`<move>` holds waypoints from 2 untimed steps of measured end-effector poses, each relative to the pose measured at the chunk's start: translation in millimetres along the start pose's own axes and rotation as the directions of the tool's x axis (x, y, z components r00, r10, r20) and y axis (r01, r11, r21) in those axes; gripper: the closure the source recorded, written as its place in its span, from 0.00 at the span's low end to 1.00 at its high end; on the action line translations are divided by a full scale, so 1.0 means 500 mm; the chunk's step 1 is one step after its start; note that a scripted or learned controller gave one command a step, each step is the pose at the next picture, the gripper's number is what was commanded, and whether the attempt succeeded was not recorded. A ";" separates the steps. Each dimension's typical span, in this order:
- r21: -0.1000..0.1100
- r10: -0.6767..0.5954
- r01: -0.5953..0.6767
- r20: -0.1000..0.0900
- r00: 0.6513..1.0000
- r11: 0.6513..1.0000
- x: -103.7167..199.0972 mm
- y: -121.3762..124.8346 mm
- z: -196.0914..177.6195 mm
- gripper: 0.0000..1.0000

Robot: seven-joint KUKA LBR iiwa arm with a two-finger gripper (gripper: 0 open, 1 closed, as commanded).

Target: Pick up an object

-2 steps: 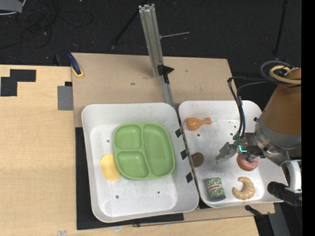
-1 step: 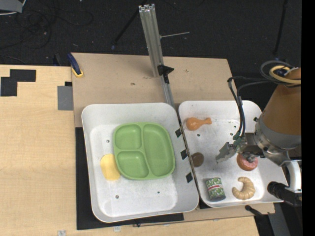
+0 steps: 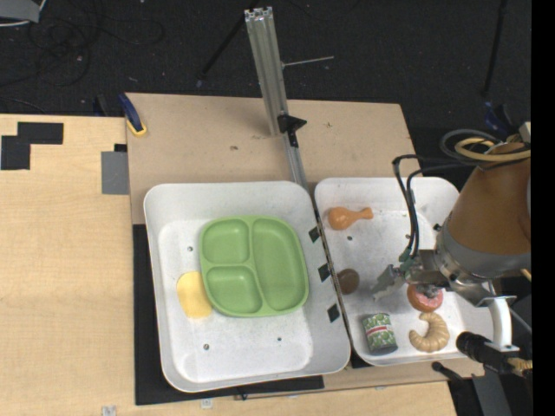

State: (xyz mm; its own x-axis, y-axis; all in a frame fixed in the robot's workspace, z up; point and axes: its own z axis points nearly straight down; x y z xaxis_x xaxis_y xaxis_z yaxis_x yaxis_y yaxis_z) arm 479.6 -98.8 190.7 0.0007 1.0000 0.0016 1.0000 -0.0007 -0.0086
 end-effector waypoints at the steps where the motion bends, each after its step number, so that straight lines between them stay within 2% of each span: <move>1: 0.000 0.000 0.000 -0.001 1.000 1.000 0.004 0.003 0.088 0.00; 2: -0.006 -0.001 0.001 0.000 1.000 1.000 0.006 0.004 0.190 0.00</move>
State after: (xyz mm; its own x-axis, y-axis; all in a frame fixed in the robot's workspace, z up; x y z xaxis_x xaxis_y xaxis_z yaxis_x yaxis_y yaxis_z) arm 480.8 -95.8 95.9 -0.0004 1.0000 0.0019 1.0000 0.0004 -0.0021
